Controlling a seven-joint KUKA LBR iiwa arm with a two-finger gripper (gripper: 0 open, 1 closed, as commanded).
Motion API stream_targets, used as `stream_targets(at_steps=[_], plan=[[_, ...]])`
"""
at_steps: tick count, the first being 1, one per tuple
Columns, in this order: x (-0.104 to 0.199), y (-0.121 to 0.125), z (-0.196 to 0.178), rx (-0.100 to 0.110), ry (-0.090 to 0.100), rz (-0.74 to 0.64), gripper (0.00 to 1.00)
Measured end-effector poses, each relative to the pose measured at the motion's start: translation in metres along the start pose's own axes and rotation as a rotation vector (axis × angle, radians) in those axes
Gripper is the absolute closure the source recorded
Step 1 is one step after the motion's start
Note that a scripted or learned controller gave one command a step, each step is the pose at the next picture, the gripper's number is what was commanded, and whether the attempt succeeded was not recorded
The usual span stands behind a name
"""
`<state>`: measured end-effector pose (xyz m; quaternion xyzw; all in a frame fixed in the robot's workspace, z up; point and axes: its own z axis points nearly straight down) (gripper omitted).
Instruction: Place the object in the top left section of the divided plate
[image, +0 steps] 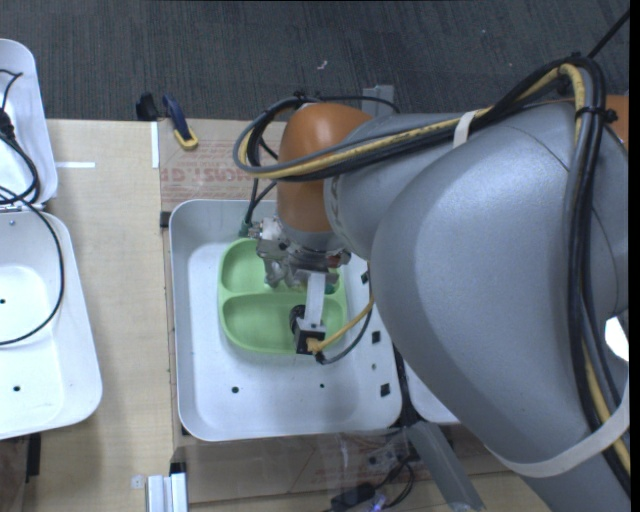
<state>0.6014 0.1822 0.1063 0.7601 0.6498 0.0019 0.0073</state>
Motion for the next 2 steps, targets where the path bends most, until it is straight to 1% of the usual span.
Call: stream_targets(at_steps=[1, 2], plan=[[0.008, -0.079, -0.110, 0.016, 0.005, -0.152, 1.00], [0.041, -0.027, -0.143, 0.013, 0.005, -0.365, 1.00]])
